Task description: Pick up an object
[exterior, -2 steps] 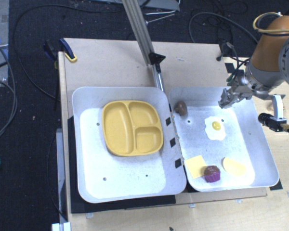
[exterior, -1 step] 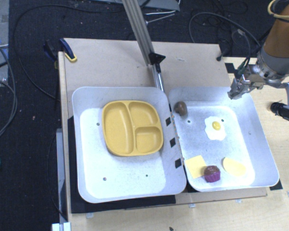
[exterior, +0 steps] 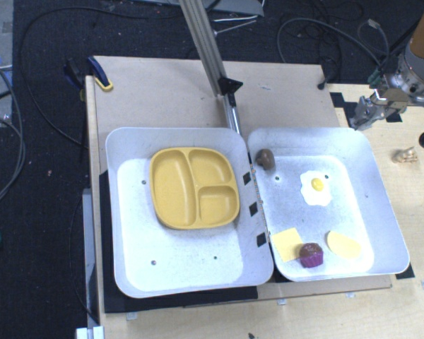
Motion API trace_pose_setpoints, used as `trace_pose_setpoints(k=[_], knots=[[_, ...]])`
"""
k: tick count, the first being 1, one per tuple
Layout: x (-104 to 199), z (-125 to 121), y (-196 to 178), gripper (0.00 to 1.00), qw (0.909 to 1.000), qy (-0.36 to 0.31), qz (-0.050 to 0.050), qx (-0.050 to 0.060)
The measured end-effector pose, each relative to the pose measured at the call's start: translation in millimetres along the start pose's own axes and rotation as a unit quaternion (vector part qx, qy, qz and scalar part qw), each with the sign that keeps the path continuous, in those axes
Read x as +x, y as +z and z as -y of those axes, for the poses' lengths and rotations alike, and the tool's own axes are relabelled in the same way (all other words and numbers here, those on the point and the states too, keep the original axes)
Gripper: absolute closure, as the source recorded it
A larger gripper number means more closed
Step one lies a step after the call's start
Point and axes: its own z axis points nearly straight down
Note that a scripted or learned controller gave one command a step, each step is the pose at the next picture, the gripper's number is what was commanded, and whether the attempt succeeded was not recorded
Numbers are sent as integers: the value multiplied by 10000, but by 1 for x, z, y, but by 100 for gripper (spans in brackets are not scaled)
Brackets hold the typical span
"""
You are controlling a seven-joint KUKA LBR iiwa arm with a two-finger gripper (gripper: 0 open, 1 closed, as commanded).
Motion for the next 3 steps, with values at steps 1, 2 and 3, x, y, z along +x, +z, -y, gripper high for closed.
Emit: trace_pose_setpoints(k=[1,2,3], knots=[[54,16,-2,100,10000,-22,-25,38],[108,35,-2,100,10000,-21,-22,46],[159,56,1,100,10000,-23,-21,48]])
